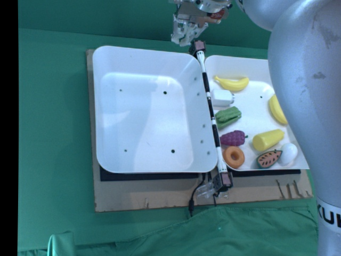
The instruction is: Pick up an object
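Note:
My gripper (185, 34) hangs high above the far edge of the bins, near the top end of the divider between them. It is well apart from every object. The right bin (250, 64) holds several toy foods: a yellow banana (232, 82), a white block (222, 97), a green vegetable (228, 115), purple grapes (233, 138), an orange donut (234, 157), a yellow piece (268, 140), a watermelon slice (269, 158) and a white egg (289, 153). A second yellow fruit (276, 110) is partly hidden by the arm.
The left bin (106, 57) lies beside the right one, with a black-and-white rod (209, 105) along their shared edge. Both rest on a cardboard sheet (133, 199) over green cloth. The grey arm (309, 89) covers the right bin's right side.

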Controlling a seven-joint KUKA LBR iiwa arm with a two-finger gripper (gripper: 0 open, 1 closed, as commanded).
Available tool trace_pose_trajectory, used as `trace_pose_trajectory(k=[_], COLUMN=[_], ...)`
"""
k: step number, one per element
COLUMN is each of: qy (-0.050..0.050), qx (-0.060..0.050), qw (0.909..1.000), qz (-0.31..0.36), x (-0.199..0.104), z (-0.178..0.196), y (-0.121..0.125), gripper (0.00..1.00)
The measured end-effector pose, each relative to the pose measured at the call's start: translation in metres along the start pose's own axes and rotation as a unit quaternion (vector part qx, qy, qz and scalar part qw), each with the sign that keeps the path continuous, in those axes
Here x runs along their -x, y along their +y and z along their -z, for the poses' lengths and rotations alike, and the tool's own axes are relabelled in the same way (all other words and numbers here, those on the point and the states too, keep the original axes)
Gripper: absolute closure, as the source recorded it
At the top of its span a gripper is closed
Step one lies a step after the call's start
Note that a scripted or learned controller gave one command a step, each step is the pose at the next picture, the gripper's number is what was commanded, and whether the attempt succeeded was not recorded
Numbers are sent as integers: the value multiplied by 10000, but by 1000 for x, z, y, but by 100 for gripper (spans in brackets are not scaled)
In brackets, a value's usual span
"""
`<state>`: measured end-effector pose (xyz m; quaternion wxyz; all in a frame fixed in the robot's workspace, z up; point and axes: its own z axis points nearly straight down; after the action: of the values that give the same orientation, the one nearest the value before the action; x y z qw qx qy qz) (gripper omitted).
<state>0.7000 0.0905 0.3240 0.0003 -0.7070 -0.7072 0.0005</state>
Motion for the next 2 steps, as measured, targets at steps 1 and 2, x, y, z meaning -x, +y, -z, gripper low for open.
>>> trace_pose_trajectory(k=[1, 2], qy=[18, -4], qx=[64, -8], qw=[10000, 10000], qz=[19, -8], x=[-62, -74], z=[63, -4], y=[0, 0], gripper=[100, 100])
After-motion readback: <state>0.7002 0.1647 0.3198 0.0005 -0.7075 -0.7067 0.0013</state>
